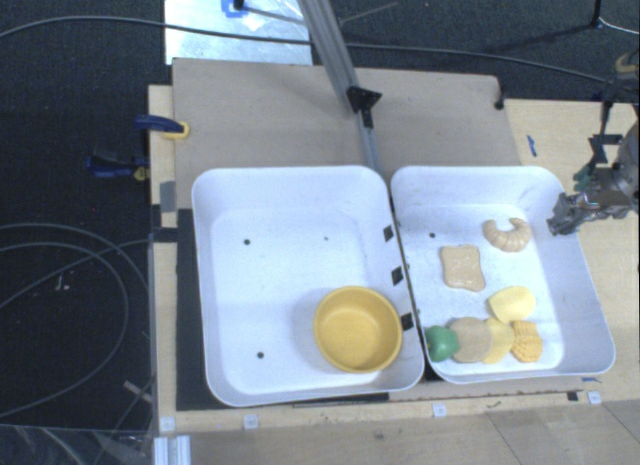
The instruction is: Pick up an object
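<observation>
- Yellow round plastic bowl [358, 328] is being held in the left white bin [230, 253], lower middle of frame.
- Grey gripper [562, 218] is being hung at the right edge; its state cannot be told.

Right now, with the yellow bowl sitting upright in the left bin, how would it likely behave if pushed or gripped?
The yellow bowl looks like smooth, rigid plastic, so it would probably keep its shape and feel light. It sits upright on its base, so a push would likely slide it rather than roll it. Its rounded wall looks slippery, so the claw might slip off unless it pinches the rim.
</observation>
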You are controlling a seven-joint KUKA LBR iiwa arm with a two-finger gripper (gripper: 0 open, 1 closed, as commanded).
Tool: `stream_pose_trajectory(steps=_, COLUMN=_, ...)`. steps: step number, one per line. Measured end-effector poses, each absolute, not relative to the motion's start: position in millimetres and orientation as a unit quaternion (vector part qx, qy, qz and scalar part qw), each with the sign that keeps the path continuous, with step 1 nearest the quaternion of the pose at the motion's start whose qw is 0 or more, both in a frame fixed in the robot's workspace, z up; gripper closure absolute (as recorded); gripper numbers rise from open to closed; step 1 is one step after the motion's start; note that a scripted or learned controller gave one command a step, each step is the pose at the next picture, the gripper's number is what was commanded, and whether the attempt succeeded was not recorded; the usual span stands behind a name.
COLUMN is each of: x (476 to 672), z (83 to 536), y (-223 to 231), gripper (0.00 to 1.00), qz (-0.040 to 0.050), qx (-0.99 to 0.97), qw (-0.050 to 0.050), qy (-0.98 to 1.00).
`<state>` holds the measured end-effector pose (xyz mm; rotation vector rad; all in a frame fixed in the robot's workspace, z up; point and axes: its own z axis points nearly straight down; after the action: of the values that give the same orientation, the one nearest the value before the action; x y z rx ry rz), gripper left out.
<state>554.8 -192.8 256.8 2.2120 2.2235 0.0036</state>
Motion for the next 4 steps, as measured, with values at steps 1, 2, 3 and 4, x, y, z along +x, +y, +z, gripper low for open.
stream_pose_trajectory(steps=1, x=563.6, z=247, y=-143, gripper=1.0, qz=0.0013, qx=0.704, qw=0.001, qy=0.71)
stream_pose_trajectory(steps=2, x=566.1, z=236, y=-95, gripper=1.0, qz=0.0011, qx=0.703, qw=0.0, qy=0.711)
stream_pose_trajectory(steps=3, x=558.8, z=232, y=-48, gripper=1.0, qz=0.0009, qx=0.704, qw=0.0, qy=0.711)
stream_pose_trajectory(steps=4, x=564.4, z=241, y=6, gripper=1.0, qz=0.0016, qx=0.703, qw=0.0, qy=0.711)
